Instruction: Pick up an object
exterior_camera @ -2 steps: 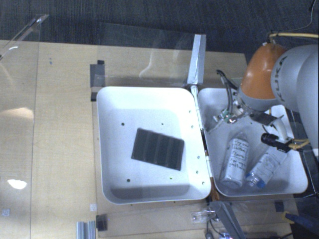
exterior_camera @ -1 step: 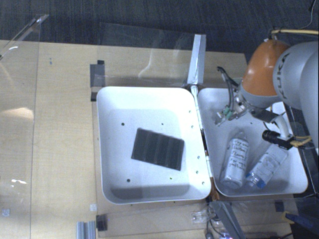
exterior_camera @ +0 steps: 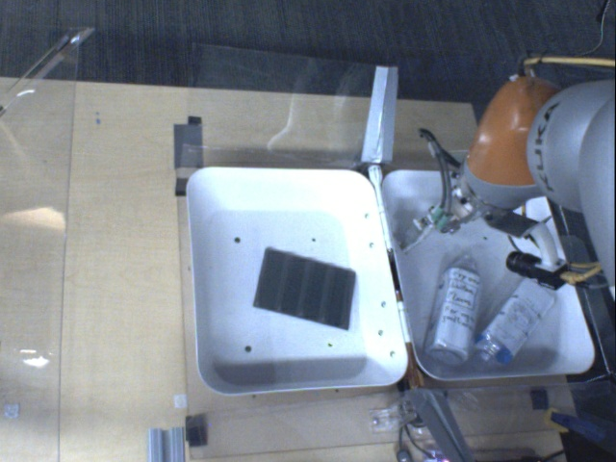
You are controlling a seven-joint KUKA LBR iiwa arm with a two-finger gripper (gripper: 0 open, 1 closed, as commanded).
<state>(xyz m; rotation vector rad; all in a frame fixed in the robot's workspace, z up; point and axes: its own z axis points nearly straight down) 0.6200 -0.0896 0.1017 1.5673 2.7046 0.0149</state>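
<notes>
The gripper (exterior_camera: 445,218) hung over the back part of the right bin (exterior_camera: 416,200), and whether it was spread or closed could not be told, since the grey and orange arm (exterior_camera: 520,142) covered most of it and nothing showed between its tips. Taking the right bin as the landmark and going from left to right: the left bin (exterior_camera: 212,258) sat just beside it, their rims nearly touching, and held one dark ribbed rectangular pad (exterior_camera: 305,288) lying flat near its middle. Inside the right bin lay two clear plastic bottles, the left bottle (exterior_camera: 455,314) nearly upright in the view and the right bottle (exterior_camera: 515,321) slanted, their lower ends close together near the bin's front wall. So the count stood at two bins, two bottles, one pad. The step in hand looked like the approach before any grasp, with no object lifted. The next move would likely call for bringing the gripper forward and down over one bottle, turned to close across its narrow width, since a round clear bottle might roll or slip away.
</notes>
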